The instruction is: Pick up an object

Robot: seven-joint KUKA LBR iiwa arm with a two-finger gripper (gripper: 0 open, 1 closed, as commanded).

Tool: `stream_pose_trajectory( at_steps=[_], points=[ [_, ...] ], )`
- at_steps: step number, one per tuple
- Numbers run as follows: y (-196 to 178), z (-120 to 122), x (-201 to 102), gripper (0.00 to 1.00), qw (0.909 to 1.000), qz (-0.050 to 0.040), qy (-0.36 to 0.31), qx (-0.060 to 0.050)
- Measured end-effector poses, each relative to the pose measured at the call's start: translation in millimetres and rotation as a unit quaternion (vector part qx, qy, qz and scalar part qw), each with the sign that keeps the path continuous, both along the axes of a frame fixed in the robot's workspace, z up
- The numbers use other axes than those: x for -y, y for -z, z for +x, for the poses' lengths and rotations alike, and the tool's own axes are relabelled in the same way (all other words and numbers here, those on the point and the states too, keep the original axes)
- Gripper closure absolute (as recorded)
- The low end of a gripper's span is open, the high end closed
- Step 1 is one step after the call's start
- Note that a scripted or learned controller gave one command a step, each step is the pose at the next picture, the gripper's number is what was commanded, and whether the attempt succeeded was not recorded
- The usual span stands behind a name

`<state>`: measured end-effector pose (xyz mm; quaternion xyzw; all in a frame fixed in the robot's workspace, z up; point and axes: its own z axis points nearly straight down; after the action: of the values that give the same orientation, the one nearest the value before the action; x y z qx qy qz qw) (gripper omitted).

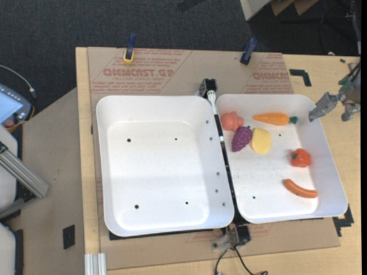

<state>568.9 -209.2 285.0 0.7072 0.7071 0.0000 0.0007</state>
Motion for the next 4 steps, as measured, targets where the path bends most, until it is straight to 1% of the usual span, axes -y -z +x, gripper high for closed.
stream_pose_trajectory(
  at_steps=[1, 2, 3, 4],
  points=[
    [54.3, 76.3, -54.5, 0.0, 1.0, 0.0009, -0.004, 0.001],
    [123.1, 57.8, -98.5, 0.0, 1.0, 0.0023, -0.002, -0.005],
    [98.9, 81.2, -162.0, 0.0, 1.0, 0.0002, -0.003, 0.002],
    [46.6, 23.1, -90.8, 0.0, 1.0, -0.0004, 0.004, -0.001]
  ],
)
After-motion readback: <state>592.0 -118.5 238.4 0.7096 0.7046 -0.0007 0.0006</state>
